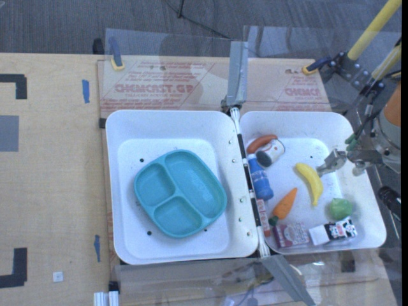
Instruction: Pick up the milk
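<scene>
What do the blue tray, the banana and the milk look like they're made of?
The tray looks like moulded plastic: one even teal colour, rounded compartments, soft sheen. The banana is probably a plastic toy: uniform yellow, smooth, no blemishes. The milk looks like a small printed carton, white with black patches; card or plastic, I can't tell.

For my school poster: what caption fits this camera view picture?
Robot hand hovers over the right bin, milk waiting near its front corner.
</scene>
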